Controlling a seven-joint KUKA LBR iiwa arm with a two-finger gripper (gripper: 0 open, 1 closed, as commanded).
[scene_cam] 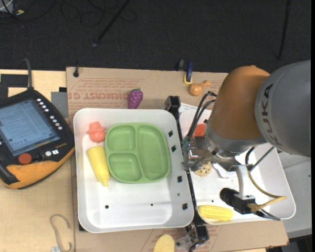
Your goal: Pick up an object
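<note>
From the overhead camera I am reading this as the reach step: the hand [195,160] is hanging low over the right bin [283,193], just beside a cookie [202,169] (whether it is open I cannot tell). Next I am wanting a centred descent. The cardboard-covered bench [110,88] is looking cluttered.

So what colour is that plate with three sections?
Green; the divided plate shows clearly in the camera view.
</note>
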